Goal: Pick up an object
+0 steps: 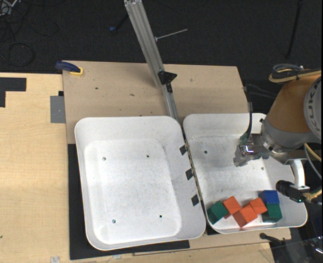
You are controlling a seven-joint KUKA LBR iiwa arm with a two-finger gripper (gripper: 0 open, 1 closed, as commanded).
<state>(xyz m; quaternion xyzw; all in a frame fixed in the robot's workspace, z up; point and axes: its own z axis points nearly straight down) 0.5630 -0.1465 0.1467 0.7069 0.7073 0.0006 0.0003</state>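
Note:
Several small blocks lie bunched at the near edge of the right bin [216, 130]: a green block [218, 211], an orange block [232, 205], a larger orange block [248, 212], a blue block [270, 197] and a dark green block [272, 215]. My gripper [242, 155] hangs over the middle right of that bin, up from the blocks and apart from them. Nothing shows under or beside it. The arm's grey and orange wrist [293, 114] hides the bin's right rim.
The left bin [96, 130] sits beside the right one, with black clips [189, 174] along their shared edge. A slanted aluminium rail [148, 43] rises behind the bins. A blue-and-yellow clamp [69, 67] lies at the bench's far left corner.

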